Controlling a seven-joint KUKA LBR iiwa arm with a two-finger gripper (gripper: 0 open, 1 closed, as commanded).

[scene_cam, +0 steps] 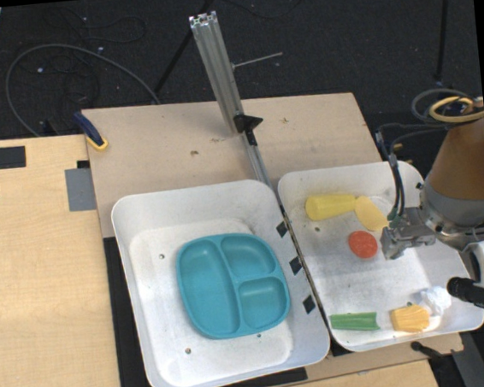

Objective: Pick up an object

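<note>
1. Grey and orange-banded, the arm reaches into the right white bin, its two-finger gripper low over the floor; whether it is open or closed cannot be told.
2. Candidate objects lie in that bin: a small round red ball just left of the gripper, a yellow plastic banana-like piece behind it, a green flat block and an orange-yellow chunk near the front.
3. Nothing looks held; this reads as the approach step.
4. Next, the gripper probably needs to centre over the red ball and descend.
5. A teal divided plastic tray sits in the left white bin.
</note>
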